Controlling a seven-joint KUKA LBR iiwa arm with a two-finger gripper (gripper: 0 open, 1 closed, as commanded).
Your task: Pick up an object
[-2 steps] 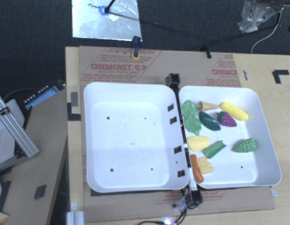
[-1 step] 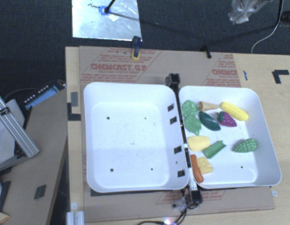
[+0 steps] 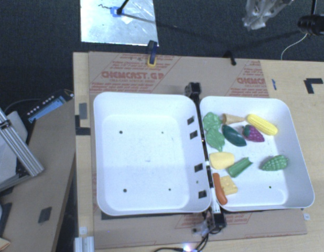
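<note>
The right bin [image 3: 295, 140] holds several toy foods. Along its back lie a yellow corn cob [image 3: 262, 124], purple grapes [image 3: 254, 134], a dark green vegetable [image 3: 234, 135], a tan cone [image 3: 233, 118] and two leafy greens [image 3: 212, 123] [image 3: 215, 139]. Nearer the front are a yellow fruit [image 3: 222, 160], a green pod [image 3: 239, 166], a bumpy green piece [image 3: 274, 163], a yellow wedge [image 3: 229, 185] and an orange carrot [image 3: 219, 188]. My gripper [image 3: 258, 10] hangs high at the top right, beyond the bench's far edge and well away from the bins.
The left bin [image 3: 146, 154] stands beside the right one, with black clips [image 3: 194, 135] along the shared wall. A cardboard sheet [image 3: 130, 73] lies under both. A shiny plate [image 3: 118, 14] lies on the floor at the back left, and a metal frame [image 3: 15, 146] stands at the left.
</note>
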